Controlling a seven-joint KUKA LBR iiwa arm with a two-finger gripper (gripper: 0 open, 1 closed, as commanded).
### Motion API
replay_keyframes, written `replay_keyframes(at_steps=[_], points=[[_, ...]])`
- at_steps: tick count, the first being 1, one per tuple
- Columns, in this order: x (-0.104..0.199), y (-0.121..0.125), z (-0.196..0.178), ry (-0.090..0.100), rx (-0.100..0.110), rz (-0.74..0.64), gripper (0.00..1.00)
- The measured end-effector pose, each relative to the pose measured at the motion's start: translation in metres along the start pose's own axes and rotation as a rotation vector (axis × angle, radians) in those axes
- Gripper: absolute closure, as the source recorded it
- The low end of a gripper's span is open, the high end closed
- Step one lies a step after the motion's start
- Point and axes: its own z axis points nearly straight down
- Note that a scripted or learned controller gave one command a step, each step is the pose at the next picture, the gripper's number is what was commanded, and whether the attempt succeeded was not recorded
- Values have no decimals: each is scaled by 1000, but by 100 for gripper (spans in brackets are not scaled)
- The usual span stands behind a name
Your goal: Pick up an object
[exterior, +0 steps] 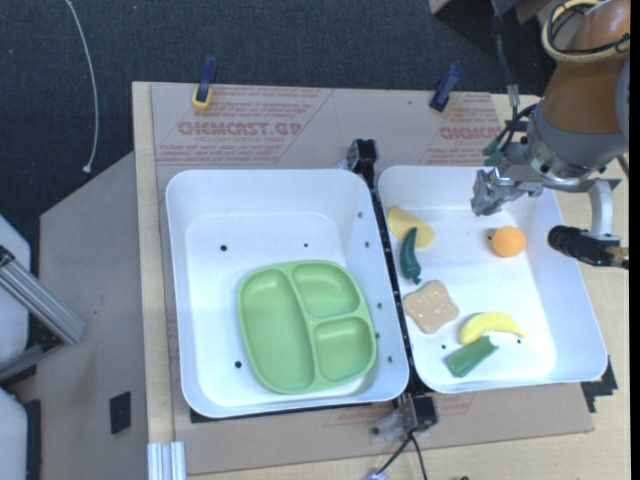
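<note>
Toy foods lie loose and spread apart in the right bin (560, 358), so each can be grasped alone: an orange ball (508, 242) sits just right of the claw (487, 196). The arm leans in over the bin's far edge, claw pointing down; its opening cannot be told.

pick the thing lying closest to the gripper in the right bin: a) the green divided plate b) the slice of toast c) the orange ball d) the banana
C: the orange ball lies just below and right of the gripper in the right bin, while the toast and banana lie further toward the front, and the green plate is in the left bin.
</note>
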Motion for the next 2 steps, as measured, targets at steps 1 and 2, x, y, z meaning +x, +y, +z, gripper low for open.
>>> replay_keyframes(at_steps=[1, 2], points=[[55, -12, 9, 4, 8, -4, 100], [111, -22, -4, 5, 7, -6, 100]])
